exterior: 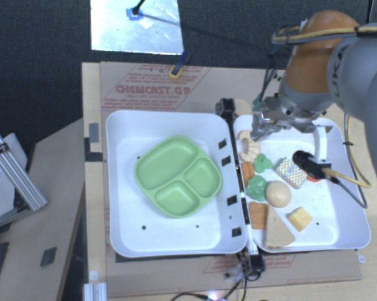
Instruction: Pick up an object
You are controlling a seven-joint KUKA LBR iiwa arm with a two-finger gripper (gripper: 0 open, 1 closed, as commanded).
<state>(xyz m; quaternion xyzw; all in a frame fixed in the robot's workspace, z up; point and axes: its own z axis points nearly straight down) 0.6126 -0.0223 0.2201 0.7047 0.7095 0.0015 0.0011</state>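
Nearest in the right bin (342, 227) lie a tan wedge (277, 232) and a yellow cube (300, 218), with an orange slab (258, 213) along the left wall. Behind them sits a beige egg (278, 194), touching a green piece (257, 187). A checkered block (291, 173) lies just beyond the egg. Farther back are a 2nd green piece (262, 163) and a pale curl (249, 148). The gripper (258, 129) hangs over that bin's far left corner, just above the curl. I cannot tell whether it is open or closed, and nothing shows in its grasp. The left bin (127, 231) holds a green plate (177, 176) with 3 wells. A foil sheet (137, 16) lies farthest back.
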